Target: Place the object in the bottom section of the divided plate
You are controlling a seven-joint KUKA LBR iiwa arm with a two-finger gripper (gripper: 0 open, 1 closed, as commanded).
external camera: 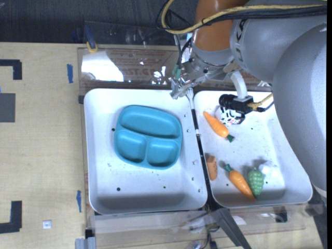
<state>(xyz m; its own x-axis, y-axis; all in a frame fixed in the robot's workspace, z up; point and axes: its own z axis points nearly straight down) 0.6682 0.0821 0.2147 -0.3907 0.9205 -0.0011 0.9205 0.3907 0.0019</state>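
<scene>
Your claw (179, 88) is hanging at the top edge between the bins, and I cannot tell its grip; the blue plate (147, 136) is sitting in the left bin (98, 154); two carrots (216, 124) (239, 181) are lying in the right bin (275, 139).

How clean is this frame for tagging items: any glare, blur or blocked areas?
Camera view: bright glare on the clear panel behind the left bin; the blue divided plate is evenly lit and sharp; the gripper looks slightly blurred; the big grey arm blocks the right bin's far corner; the carrots read clearly.
</scene>
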